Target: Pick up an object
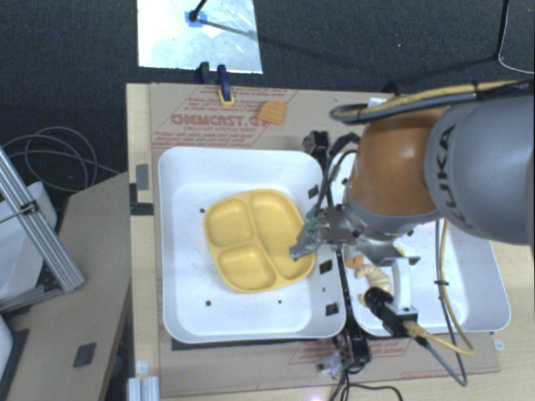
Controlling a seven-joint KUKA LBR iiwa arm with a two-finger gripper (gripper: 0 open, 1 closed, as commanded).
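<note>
The left bin point(242, 161) holds one thing: a yellow divided plate point(255, 239) with three compartments, lying flat a little right of the bin's middle. The plate is roughly a rounded square set at a slant, so its corners point toward the far right and the near left; it has no clear long axis. Two of its compartments sit on the far side and a wider one on the near side.

The claw point(303, 247) is at the plate's right edge, low over the rim near the bin's right wall. Whether it is released or clenched on the rim cannot be told, since the tips are small and blurred against the yellow.

The right bin point(485, 307) is largely covered by the grey arm with its orange band point(393, 170). A small orange and pale object point(372, 270) shows in it just beside the divider between the bins; what it is cannot be told.

Both bins sit on a worktop point(234, 111) covered with brown printed board. A blue clamp point(224, 80) grips its far edge. The floor beyond is dark carpet with a shiny square sheet point(199, 19) on it, and cables point(50, 161) lie at the left.
</note>
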